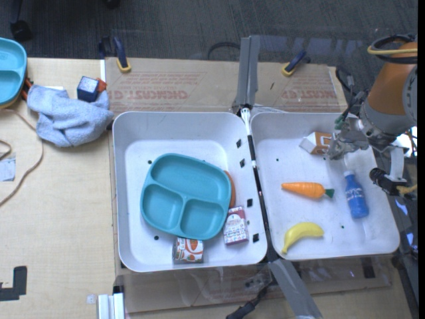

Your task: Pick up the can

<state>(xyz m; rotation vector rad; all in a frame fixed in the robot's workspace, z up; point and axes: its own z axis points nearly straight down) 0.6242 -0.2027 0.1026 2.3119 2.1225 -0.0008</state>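
The can point(188, 250), short with a red and white label, lies at the front edge of the left bin point(126, 178), tucked against the near rim of a blue divided plate point(186, 195). My gripper point(337, 149) hangs over the back of the right bin point(378, 241), far to the right of the can. Its tip is right beside a small orange and white carton point(316, 142). The arm's orange band point(392, 85) rises above it at the right edge.
A small red and white box point(235, 228) lies just right of the can. The right bin holds a carrot point(305, 189), a banana point(302, 234) and a blue bottle point(355, 195). A grey cloth point(70, 115) lies on the bench at the left.
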